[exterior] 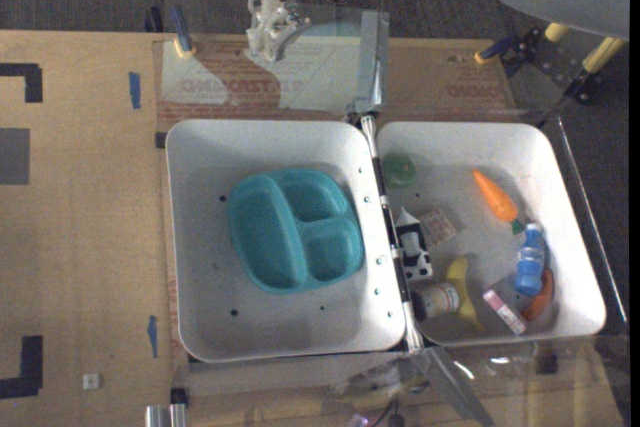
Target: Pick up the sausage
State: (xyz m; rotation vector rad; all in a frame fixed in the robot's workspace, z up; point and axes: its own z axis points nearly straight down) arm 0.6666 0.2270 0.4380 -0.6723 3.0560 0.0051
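The sausage (544,295) is a short reddish-brown piece lying in the near right corner of the right bin (565,165). It is partly tucked under the lower end of a blue bottle (530,260). My gripper (272,37) hangs high over the bench behind the left bin (195,215), far to the left of the sausage and well away from it. The grey arm enters from the top right.
A teal divided plate (297,228) lies in the left bin. The right bin also holds an orange carrot (495,195), a green round item (401,172), a yellow banana (462,281), a can (437,298) and a pink packet (503,310) close to the sausage.
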